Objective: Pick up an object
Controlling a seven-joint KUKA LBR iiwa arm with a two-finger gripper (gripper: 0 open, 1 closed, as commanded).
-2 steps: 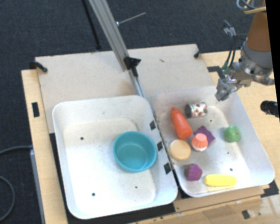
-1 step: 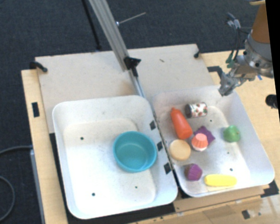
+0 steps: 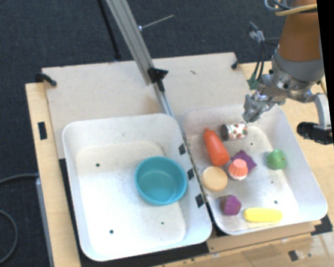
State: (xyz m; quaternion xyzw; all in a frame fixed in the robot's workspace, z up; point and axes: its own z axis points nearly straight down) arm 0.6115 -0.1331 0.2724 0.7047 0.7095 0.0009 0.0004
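Though its finger state unreadable, gripper (image 3: 253,113) near right bin's (image 3: 300,162) far rim, beside can (image 3: 237,130).

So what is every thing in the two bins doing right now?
blue bowl: upright, alone in left bin
orange carrot: lying flat
yellow banana: lying flat by the front wall
small spotted can: on its side, just below the gripper
green ball: resting apart from the others

- A robotics lab or test room, not a home.
- A grey and orange robot arm (image 3: 295,35) reaches over a plywood bench (image 3: 107,89).
- Two white bins (image 3: 83,140) sit side by side.
- A metal pole (image 3: 134,40) rises behind; dark carpet (image 3: 22,33) surrounds.
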